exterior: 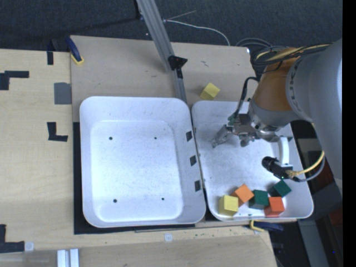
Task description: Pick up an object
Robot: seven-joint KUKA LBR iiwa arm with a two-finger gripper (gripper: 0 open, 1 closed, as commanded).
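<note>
The claw (231, 139) hung spread and held nothing above the right bin (222, 166). The blocks (253, 199) lay well below it, clustered at the bin's near edge.

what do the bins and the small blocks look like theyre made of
Bins: likely molded plastic; white, smooth rounded rims, speckled floors, slight sheen. Blocks, such as the yellow block and orange block: matte, solid coloured cubes with soft edges, possibly foam or painted wood; the look leaves it open.
</note>
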